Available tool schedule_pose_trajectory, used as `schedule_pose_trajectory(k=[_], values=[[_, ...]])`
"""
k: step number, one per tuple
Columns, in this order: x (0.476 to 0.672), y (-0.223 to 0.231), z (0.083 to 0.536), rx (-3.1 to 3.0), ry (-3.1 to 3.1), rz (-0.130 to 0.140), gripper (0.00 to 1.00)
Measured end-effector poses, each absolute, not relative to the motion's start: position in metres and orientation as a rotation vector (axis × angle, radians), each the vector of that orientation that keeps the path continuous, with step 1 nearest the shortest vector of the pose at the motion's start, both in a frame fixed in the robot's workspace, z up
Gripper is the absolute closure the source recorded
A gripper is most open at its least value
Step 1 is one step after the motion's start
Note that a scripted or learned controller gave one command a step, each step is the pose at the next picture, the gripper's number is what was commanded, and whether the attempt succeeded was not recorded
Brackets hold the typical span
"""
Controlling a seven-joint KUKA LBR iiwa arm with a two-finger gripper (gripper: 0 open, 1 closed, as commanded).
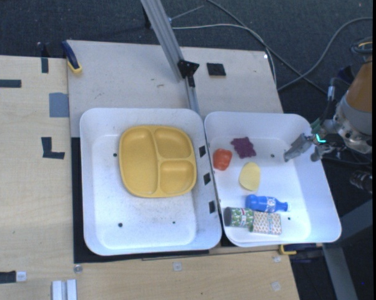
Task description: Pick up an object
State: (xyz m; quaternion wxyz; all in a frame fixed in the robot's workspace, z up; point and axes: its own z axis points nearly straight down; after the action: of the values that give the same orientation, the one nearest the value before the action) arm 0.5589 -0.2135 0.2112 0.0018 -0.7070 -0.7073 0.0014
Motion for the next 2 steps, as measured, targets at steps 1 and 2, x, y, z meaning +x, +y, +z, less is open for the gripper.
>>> schedule_pose_trajectory(k=[1, 2], values=[[0.560, -0.214, 0.213, -2.220, -2.222, 0.002, 0.00], [0.552, -0.211, 0.150, -2.216, -2.218, 0.007, 0.00]])
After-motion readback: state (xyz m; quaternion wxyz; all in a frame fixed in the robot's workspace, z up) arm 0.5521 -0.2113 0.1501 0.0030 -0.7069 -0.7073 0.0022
